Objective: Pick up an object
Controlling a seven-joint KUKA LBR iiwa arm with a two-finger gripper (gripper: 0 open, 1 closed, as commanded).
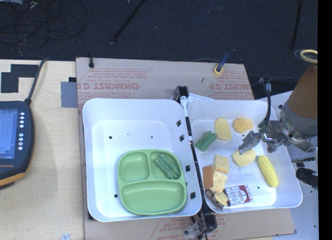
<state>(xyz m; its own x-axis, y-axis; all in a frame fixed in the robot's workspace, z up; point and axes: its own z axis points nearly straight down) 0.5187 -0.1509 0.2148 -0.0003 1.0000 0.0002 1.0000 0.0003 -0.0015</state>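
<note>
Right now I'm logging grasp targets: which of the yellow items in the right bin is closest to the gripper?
The rounded yellow piece directly under the gripper, left of the corn cob. The other yellow pieces and the cheese wedge lie farther away.

Arm point(303, 104) reaches in from the right, orange band above grey wrist, claw point(250, 142) low and angled leftward.

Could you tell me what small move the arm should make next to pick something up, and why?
Probably lower the claw straight down onto the yellow piece. The claw sits in the right bin just above and beside that piece, nearer to it than to the corn cob, and nothing shows between its fingers.
</note>
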